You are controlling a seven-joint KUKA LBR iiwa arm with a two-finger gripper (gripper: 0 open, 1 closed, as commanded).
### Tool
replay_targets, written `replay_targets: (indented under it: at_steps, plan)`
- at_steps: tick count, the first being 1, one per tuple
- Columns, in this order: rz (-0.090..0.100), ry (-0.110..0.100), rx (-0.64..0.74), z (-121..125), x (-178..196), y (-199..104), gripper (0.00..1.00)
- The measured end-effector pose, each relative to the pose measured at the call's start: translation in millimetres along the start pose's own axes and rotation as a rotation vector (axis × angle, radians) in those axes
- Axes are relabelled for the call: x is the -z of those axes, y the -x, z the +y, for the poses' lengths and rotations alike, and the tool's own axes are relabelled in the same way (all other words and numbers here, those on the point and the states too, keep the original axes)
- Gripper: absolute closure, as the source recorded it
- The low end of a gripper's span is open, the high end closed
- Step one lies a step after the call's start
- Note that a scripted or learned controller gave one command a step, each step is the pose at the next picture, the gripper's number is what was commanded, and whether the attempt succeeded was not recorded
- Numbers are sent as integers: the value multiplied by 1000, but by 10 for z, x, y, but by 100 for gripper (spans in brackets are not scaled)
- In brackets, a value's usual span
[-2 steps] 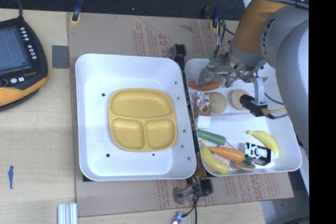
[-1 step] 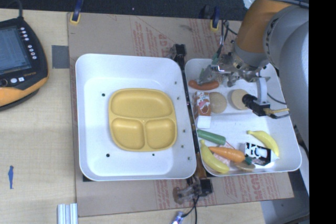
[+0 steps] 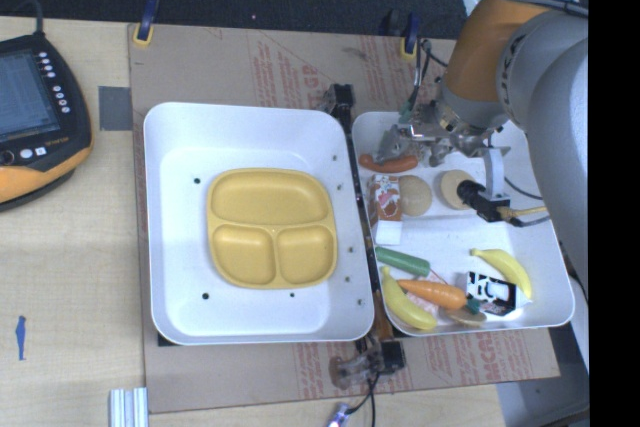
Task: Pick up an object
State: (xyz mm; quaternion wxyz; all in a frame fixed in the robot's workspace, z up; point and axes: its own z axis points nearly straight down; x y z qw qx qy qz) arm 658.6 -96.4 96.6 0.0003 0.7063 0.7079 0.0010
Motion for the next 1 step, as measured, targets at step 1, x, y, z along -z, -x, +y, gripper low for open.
replay_targets:
  at_steps: [1]
  plan:
    - [1, 6, 0, 9, 3, 133, 0]
